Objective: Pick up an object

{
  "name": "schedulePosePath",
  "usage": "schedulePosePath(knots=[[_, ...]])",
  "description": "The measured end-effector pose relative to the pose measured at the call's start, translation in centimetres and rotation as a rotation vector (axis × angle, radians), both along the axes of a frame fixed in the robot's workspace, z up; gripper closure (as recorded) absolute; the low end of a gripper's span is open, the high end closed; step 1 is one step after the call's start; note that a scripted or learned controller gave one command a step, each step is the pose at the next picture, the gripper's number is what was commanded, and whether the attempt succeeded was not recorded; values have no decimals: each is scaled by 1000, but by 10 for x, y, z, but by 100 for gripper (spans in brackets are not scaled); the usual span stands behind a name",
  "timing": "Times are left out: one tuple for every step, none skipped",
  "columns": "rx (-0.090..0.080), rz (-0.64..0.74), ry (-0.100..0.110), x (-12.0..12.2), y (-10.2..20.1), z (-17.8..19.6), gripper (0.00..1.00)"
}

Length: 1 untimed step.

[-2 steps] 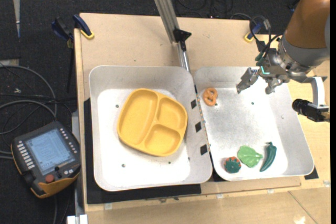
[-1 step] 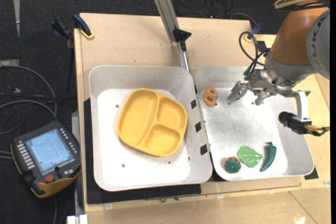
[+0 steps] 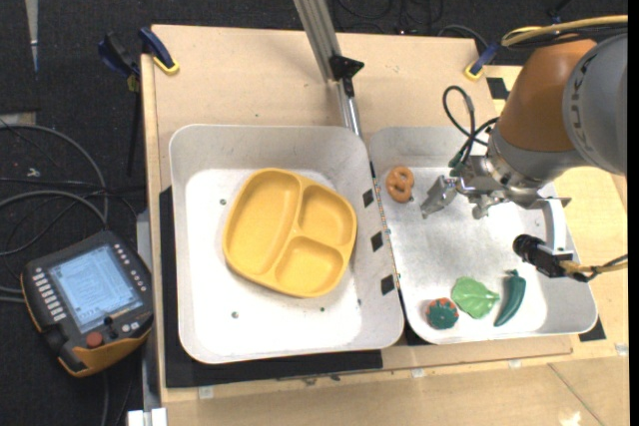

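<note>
Two-finger grey metal gripper [image 3: 459,198] hanging over the upper middle of the right shallow white bin [image 3: 411,274], fingers [image 3: 435,201] spread apart and pointing down and toward the left of the view, nothing between them. Nearest candidate for the pick: small orange-brown pretzel-shaped toy [image 3: 400,183], lying flat near that bin's upper left corner, just left of the fingertips and slightly higher in the view, close but apart from them. Roughly round in outline, slightly taller than wide, so no strong long axis and no clear pointing direction. Probably a short shift left and a descent needed to straddle it.

Well apart from the gripper, along the near edge of the same bin: dark green pepper-shaped toy [image 3: 510,298], long axis steeply diagonal, thin tip lower left; light green leaf-shaped toy [image 3: 473,296], lying flat beside it; small teal and red rounded toy [image 3: 442,312], leftmost of the three.

In the left shallow white bin [image 3: 200,214]: yellow plastic divided plate [image 3: 291,232], three compartments, tilted diagonally.
</note>
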State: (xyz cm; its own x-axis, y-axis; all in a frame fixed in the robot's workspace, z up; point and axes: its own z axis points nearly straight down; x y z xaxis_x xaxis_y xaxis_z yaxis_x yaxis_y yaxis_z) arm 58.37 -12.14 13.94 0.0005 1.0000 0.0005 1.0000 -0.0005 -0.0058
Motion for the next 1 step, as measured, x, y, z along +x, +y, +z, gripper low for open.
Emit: schedulePosePath(knots=[[-1,0,-4,0,1,-46,0]])
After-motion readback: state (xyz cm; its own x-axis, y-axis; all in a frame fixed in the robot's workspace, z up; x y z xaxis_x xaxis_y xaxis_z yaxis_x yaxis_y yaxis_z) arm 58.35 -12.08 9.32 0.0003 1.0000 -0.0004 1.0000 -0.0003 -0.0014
